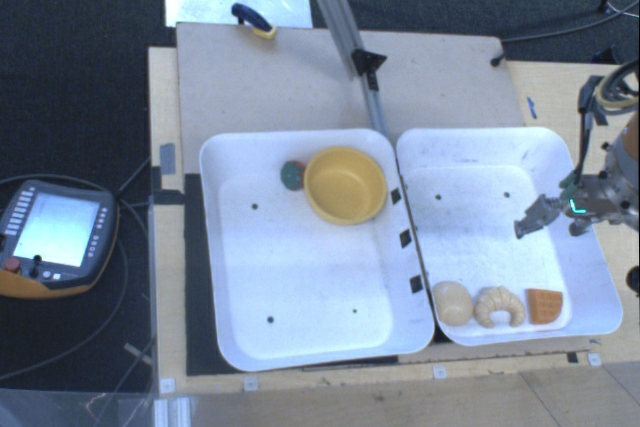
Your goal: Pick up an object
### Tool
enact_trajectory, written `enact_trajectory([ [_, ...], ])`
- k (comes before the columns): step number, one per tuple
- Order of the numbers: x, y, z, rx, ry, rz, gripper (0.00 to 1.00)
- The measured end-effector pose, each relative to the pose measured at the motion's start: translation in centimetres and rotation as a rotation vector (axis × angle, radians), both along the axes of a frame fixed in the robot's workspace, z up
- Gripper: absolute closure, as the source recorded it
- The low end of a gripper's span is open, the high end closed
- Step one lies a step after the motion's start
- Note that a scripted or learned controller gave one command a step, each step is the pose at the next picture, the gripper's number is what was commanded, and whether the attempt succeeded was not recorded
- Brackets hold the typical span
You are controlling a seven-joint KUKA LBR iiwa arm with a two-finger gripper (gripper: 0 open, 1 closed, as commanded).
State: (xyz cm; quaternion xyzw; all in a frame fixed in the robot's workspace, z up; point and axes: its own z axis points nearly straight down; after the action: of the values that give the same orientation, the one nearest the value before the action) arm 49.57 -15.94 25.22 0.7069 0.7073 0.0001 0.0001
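Over the right-hand shallow white bin (470, 150), near its right wall, hangs the two-finger gripper (545, 215), reaching in from the right on a grey arm whose wrist sits at the frame's edge with a small teal light showing on it. One dark finger (532, 216) juts out to the left and slightly downward above the bin floor; how far the jaws stand apart cannot be told from this slanted view, and nothing is visible between them. Along the near edge of the same bin lie three things in a row: a pale cream egg-shaped object (452, 302), just beside it a tan ridged croissant-shaped piece (499, 306), and next to that an orange wedge-shaped block (544, 305). All three sit apart from the gripper, which is above and slightly to the right of them in the view. The left-hand shallow white bin (235, 315) holds a yellow round plastic bowl (345, 185), upright near its far right corner, with a small dark green ball (292, 175) touching the bowl's left side. A yellow-and-grey handheld control pendant (52, 237) rests on the dark floor to the left of the bench.
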Motion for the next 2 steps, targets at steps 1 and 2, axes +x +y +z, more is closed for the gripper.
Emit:
enact_trajectory([
  [1,0.0,0.0,0.0,0.0,0.0,0.0,0.0],
  [2,-0.5,-0.9,-4.9,0.0,0.003,-0.001,0.0],
])
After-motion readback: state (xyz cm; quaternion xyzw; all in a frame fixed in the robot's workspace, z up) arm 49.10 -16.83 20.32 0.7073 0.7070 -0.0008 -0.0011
